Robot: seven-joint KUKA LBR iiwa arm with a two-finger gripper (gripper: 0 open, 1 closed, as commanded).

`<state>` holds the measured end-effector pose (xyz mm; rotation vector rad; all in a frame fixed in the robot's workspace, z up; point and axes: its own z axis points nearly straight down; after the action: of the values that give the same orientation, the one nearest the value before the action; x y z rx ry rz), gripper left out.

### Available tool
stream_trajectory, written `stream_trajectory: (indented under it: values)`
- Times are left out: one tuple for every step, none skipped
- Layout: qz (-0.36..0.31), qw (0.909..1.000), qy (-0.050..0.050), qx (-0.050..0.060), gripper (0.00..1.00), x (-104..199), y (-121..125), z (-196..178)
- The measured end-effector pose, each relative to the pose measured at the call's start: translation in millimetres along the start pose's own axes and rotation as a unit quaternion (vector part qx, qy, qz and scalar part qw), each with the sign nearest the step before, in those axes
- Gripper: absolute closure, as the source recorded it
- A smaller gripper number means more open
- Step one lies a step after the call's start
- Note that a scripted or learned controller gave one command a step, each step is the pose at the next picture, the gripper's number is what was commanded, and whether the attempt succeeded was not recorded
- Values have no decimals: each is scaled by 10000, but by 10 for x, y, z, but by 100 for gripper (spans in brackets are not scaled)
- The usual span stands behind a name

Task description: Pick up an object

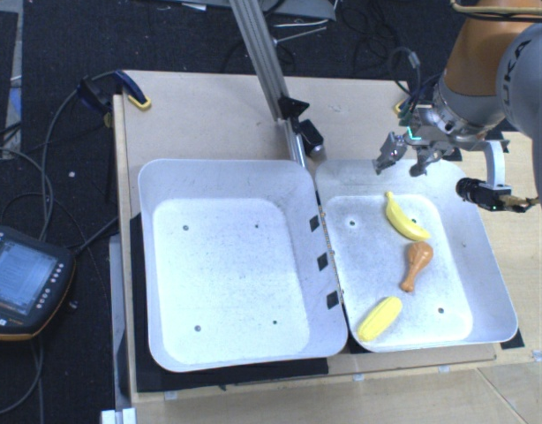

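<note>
The robot's claw (402, 159) hangs above the far edge of the right bin (483, 276). Its two fingers are spread apart and there is nothing between them. In that bin are three toys. A yellow banana (403, 218) lies nearest the claw, just below it. A brown chicken leg (416, 264) lies just beside the banana. A yellow corn cob (379, 318) sits near the front. The left bin (227, 263) is beside it. A metal pole (264, 56) stands behind the bins.
</note>
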<state>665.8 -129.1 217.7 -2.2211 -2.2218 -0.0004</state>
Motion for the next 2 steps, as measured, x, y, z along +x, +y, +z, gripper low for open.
stream_trajectory:
  values:
    - [0,10000,0,1,0,0,0,1]
    - [-1,10000,-2,0,0,-6,-48,415]
